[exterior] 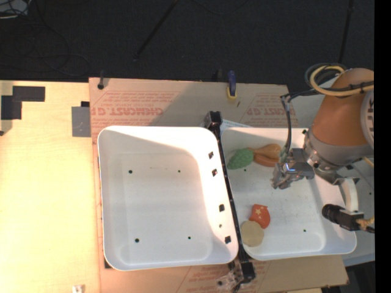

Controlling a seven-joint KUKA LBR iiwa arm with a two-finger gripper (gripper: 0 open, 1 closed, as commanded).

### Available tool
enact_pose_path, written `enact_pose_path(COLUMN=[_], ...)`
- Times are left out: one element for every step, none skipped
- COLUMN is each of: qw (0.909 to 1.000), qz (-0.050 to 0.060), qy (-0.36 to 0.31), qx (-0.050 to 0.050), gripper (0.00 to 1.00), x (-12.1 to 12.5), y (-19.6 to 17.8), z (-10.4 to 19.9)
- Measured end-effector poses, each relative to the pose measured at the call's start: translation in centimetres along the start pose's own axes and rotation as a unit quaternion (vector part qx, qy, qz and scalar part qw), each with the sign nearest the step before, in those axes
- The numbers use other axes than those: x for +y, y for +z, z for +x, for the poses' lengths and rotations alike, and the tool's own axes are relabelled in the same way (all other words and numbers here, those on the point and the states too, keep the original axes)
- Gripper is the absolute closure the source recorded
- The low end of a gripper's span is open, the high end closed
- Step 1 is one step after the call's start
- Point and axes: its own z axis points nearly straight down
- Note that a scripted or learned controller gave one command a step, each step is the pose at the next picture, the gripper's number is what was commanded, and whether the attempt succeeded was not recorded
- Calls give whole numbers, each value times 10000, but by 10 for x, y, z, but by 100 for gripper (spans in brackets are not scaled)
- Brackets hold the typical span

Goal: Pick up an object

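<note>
- Nearest me, at the front edge of the right bin (333,246): a pale tan round piece (252,233) lies on the floor, touching or just overlapping a red piece (260,215) behind it. Risk: the two sit so close that a grasp aimed at either may nudge the other or catch both at an edge and drop them.
- Both also lie just beside the black divider (221,182) between the bins. Judgement: a descent there could clip the bin wall with one side of the hand.
- Mid-bin: the hand (285,177) hangs over the bare floor of the right bin, apart from every object. It is small, dark and blurred against the wrist hardware; I cannot tell whether it is spread or pressed together. Nothing is visibly held.
- Risk: straight down from here it meets only white plastic, so an empty grasp seems likely unless it shifts first.
- Further back: an orange piece (267,155) lies near the rear wall, just up and left of the hand, the closest candidate. A green piece (241,158) lies beside it, touching or nearly so; I cannot tell which. Both look rounded, so I judge they may roll or squirt out of a pinch.
- A grey cable (288,127) loops from the wrist over this rear corner; it might snag or drag.
- Left bin (107,182): no candidates there.
- Far side: bench (43,182) surface and cardboard sheet (153,105), not involved.
</note>
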Motion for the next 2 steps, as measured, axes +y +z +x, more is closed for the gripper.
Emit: enact_pose_path(qw=[9999, 10000], qz=[-159, -22], qy=[-39, -6], qx=[-8, -10], gripper=[100, 100], x=[10, 19], y=[-168, -46], z=[58, 74])
